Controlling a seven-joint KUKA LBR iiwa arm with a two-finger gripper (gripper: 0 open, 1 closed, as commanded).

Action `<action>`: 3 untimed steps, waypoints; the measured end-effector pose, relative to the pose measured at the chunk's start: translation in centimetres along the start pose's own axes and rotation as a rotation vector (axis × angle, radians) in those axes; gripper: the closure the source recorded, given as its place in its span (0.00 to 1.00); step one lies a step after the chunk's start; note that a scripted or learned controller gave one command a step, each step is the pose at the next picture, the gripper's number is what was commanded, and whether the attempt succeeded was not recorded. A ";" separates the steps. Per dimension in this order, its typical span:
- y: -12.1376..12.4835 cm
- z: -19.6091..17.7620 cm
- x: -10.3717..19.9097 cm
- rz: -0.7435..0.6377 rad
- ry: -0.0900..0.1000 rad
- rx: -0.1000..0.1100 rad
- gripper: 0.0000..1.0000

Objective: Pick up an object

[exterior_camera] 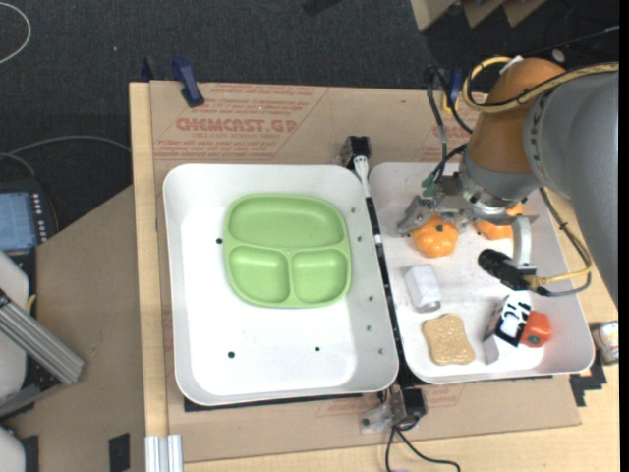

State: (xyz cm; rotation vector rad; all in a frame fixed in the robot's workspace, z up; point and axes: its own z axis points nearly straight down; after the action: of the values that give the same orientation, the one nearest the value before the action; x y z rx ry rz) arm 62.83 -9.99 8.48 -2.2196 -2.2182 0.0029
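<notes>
A: Cracker (448, 339) sits at the right bin's (565, 362) front; what's the target?

B: Probably the orange (436, 238), near the back. The gripper (440, 205) hangs just over it; open or closed, I can't tell.

A: Risk?

B: It's round; it could roll toward the white block (424, 287).

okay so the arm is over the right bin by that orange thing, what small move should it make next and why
Probably lower straight down a little: the pincer sits right above the orange object in the right bin, and nothing shows it gripped.
</notes>
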 end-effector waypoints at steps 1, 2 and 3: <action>0.1 -1.1 -0.1 0.001 -0.001 -0.004 1.00; -4.4 0.0 0.8 0.002 0.000 0.000 1.00; -0.7 -10.7 8.3 -0.010 0.001 -0.019 1.00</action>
State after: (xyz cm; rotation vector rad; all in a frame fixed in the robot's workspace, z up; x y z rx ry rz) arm 62.16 -1.75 19.24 -2.2176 -2.2376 -0.0189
